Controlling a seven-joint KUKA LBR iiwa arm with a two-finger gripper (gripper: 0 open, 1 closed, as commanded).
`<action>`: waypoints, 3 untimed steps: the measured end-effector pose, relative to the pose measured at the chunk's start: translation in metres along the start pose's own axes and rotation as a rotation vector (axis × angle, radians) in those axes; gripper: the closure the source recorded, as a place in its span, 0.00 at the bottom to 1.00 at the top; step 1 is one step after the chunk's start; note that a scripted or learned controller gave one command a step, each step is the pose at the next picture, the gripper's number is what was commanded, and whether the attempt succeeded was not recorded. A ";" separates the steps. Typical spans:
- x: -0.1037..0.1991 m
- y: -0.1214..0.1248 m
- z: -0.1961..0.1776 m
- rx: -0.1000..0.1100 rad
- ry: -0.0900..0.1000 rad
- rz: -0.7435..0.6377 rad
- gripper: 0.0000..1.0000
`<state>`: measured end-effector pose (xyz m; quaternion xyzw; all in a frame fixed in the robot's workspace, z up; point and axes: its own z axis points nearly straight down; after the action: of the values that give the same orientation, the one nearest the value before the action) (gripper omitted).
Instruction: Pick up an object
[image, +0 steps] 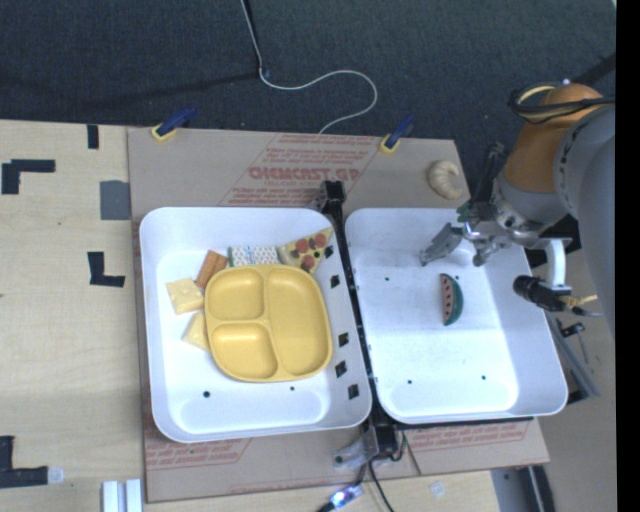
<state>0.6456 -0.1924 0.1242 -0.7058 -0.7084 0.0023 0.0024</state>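
In the left bin lies one yellow divided plate among several small food pieces, in the right bin one watermelon slice, green-rimmed and red, and above it the gripper hangs open, holding nothing.

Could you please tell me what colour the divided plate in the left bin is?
The divided plate is plain yellow, seen clearly in the camera view.
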 end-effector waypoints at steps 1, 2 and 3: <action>0.002 0.000 0.042 -0.005 -0.002 0.000 0.00; 0.002 0.001 0.029 -0.007 -0.003 -0.001 1.00; -0.007 0.005 -0.026 -0.011 -0.002 0.002 1.00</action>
<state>0.6510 -0.1992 0.1499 -0.7063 -0.7079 -0.0012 -0.0021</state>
